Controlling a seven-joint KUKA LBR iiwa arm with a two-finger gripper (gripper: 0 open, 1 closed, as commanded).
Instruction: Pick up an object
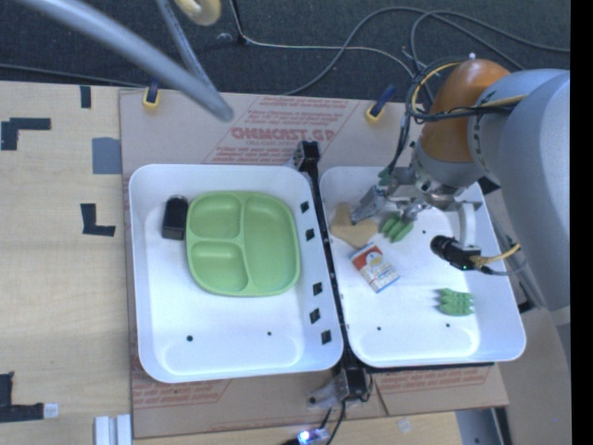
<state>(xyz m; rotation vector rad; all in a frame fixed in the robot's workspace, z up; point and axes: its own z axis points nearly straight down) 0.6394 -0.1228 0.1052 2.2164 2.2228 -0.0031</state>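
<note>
While the gripper (394, 204) hangs low over the upper-left part of the right bin (417, 346), carried in from the right by the arm (537, 184), no pick is confirmed. Bench w/ 2 white bins side by side.

Right bin, 4 loose items:
- green piece (398, 228) just below the gripper, touching or nearly touching it
- tan wedge (347, 227) to its left, near the bin's inner wall
- red box (375, 269) just below the wedge, nearer the bin's middle
- green block (454, 301) well apart, toward the lower right

Left bin (157, 346): green plate (243, 244) w/ 3 compartments, all bare, and a black block (174, 218) at the plate's left edge, touching or just beside it.

Gripper state: cannot tell how far open it is at this slant. The green piece lies so close under it that it may be in the grasp or merely beside it. Which one cannot be told, so no hold is claimed.

Progress (judgement): the gripper looks to be at working height. The target is prob. the green piece, as the nearest item. Left to do: close on it if not yet closed, lift clear of the bin floor, and show the item rising w/ the tool.

Risk: the wedge sits close by and could be nudged or caught instead.
</note>
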